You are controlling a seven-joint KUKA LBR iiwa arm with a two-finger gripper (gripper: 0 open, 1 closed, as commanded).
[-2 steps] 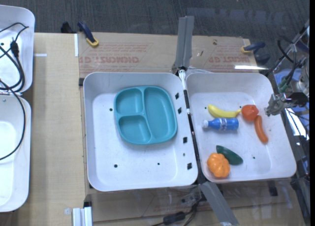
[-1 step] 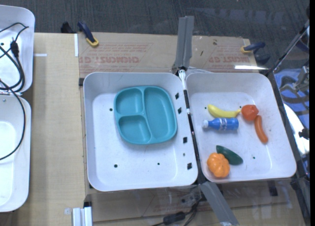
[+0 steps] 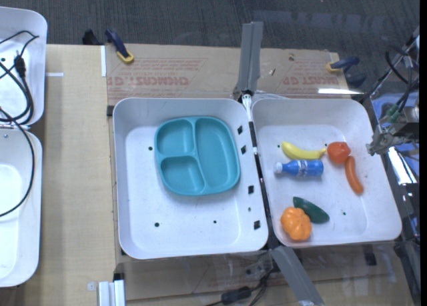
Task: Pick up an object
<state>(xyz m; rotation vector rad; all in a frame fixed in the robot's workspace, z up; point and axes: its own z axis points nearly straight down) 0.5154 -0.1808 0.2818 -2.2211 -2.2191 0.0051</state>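
Your hand (image 3: 375,143) sits at right bin (image 3: 373,225) right rim, grip state unreadable. Right bin: banana (image 3: 301,151), bottle (image 3: 300,169), tomato (image 3: 338,152), carrot (image 3: 353,175), orange pepper (image 3: 296,224). Left bin: teal divided plate (image 3: 197,155).

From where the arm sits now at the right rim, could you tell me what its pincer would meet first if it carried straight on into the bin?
Probably the long orange carrot, lying nearest the pincer inside the right white bin. Height is unclear from above, so it may pass over it.

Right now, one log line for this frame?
stage: pre-grasp | gripper: at right bin right rim, nothing seen held | right bin: banana, bottle, carrot | left bin: teal plate
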